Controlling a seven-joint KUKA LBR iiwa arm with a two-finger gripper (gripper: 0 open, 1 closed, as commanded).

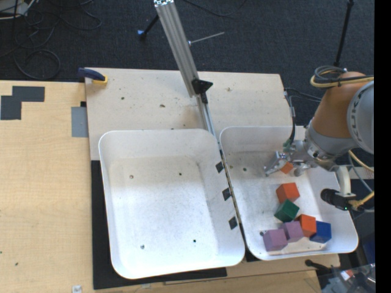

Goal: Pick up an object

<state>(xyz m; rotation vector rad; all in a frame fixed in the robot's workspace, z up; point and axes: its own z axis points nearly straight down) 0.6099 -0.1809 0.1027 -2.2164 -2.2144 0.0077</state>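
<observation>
The arm (342, 118) reaches in from the right, its gripper (282, 165) lowered and pointing left.

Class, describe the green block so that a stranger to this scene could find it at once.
Start at the right-hand white bin, where several coloured blocks gather toward the near corner. The green block sits just below the upper orange block and above the two purple blocks. It is the only green one there.

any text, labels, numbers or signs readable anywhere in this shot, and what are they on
None: no word, number or brand can be read.
The only marking is a black-and-white checker tag on top of the slanted metal bar, a pattern, not text.
The blocks in the right bin show plain faces.
</observation>
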